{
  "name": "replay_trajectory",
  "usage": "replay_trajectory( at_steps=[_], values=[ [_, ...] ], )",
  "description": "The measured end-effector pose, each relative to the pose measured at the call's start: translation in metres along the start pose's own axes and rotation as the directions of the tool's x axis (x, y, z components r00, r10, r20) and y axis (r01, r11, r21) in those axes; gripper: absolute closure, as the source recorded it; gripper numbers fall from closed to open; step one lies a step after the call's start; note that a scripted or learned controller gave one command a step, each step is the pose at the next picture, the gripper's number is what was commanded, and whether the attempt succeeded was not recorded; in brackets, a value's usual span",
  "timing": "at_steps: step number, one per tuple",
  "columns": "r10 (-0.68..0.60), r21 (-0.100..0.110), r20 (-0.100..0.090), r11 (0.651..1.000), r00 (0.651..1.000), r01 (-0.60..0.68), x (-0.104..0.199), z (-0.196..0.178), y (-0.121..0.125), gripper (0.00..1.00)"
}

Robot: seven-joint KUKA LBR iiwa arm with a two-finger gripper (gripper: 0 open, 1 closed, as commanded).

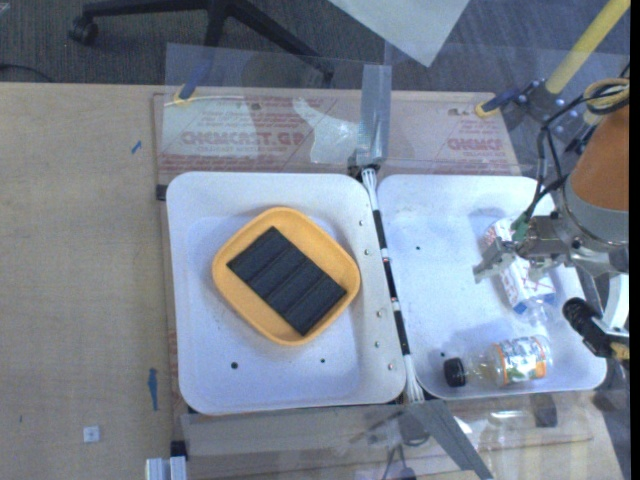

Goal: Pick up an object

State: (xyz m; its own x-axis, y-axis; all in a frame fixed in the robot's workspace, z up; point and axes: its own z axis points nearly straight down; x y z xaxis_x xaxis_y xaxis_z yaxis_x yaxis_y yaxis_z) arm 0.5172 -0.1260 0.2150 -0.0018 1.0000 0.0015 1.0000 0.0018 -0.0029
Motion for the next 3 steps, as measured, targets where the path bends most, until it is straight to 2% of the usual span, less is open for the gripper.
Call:
replay_trajectory(
  at_steps=[1, 2, 3],
  values=[
    [-0.175, -0.001, 0.001, 0.985, 0.985, 0.175, -0.016, 0.078, 0.011, 0.00],
    [-0.105, -0.009, -0.018, 0.994, 0.994, 0.105, -0.042, 0.110, 0.045, 0.00],
    [-0.080, -0.010, -0.029, 0.997, 0.996, 0.080, -0.046, 0.110, 0.047, 0.00]
  ],
)
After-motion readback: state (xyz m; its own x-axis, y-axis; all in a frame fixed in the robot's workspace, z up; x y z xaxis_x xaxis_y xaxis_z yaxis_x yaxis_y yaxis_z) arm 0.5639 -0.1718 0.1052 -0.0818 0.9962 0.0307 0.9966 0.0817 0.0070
